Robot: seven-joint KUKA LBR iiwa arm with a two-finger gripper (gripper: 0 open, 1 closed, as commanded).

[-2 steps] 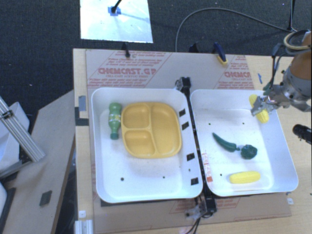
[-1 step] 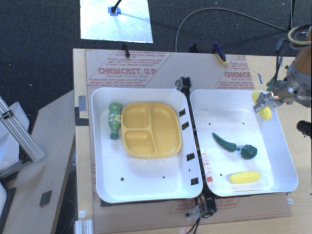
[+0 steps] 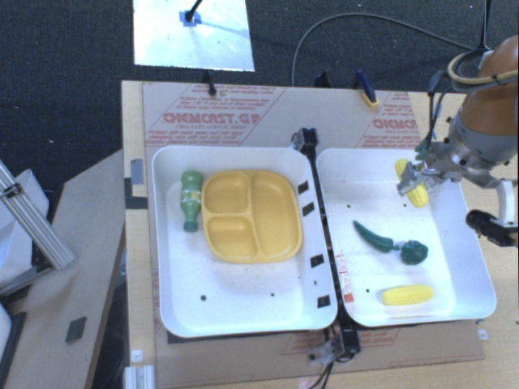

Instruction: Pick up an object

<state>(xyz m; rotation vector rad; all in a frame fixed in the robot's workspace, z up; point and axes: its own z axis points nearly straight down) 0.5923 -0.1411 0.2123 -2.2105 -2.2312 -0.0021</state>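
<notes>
My gripper (image 3: 412, 181) reaches in from the right over the back of the right bin (image 3: 478, 294). A small yellow toy piece (image 3: 418, 197) sticks out on both sides of its fingers, and the gripper is shut on it across its middle. Whether the piece still touches the bin floor is unclear. In the same bin lie a dark green pepper (image 3: 372, 237), a green broccoli (image 3: 414, 252) and a yellow corn cob (image 3: 407, 295) near the front.
The left bin (image 3: 166, 241) holds a yellow divided plate (image 3: 250, 215) with a green bottle (image 3: 190, 201) lying to its left. A black divider (image 3: 320, 233) runs between the bins. A cable (image 3: 340, 27) loops behind the bench.
</notes>
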